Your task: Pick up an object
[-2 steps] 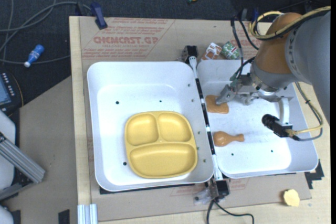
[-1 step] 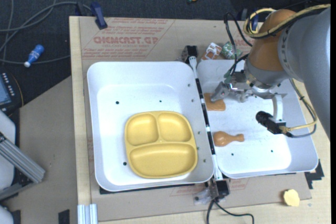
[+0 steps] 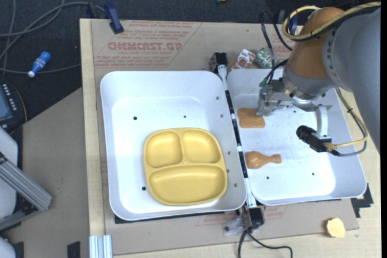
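Camera view: fingers [image 3: 264,107] (grey) over tan slab [image 3: 251,119].

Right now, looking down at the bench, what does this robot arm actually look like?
The arm is a thick, rounded grey tube with a glossy orange band above the wrist. A yellow cable loops around its top, and dark cables trail beside it. The gripper is a small grey metal piece at its tip.

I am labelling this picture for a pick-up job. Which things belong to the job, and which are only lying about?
Job:
- two-finger gripper
- flat tan toast-shaped piece
- tan drumstick-shaped toy
- right white bin

Lying about:
- yellow divided plastic plate
- left white bin
- blue bottle on the floor
- yellow piece on the bench
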Robot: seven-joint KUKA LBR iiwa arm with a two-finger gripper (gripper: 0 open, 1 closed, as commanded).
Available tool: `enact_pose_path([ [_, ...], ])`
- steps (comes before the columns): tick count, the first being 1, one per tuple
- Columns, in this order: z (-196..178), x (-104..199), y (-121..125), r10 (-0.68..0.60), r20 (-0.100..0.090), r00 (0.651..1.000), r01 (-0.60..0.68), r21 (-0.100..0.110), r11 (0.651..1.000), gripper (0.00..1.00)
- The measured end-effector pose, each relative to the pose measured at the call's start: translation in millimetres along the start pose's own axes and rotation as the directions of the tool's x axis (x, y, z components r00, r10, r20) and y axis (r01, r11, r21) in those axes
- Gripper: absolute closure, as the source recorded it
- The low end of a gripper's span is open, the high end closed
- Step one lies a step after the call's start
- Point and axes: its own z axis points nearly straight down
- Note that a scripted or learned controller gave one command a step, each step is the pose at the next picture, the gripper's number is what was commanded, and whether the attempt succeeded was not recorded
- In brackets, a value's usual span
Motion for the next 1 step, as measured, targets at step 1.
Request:
enact_pose_path([
  [1, 12.0, -13.5, -35.3, 0.004, -0.002, 1.0, -0.004, 0.011, 1.0, 1.0],
])
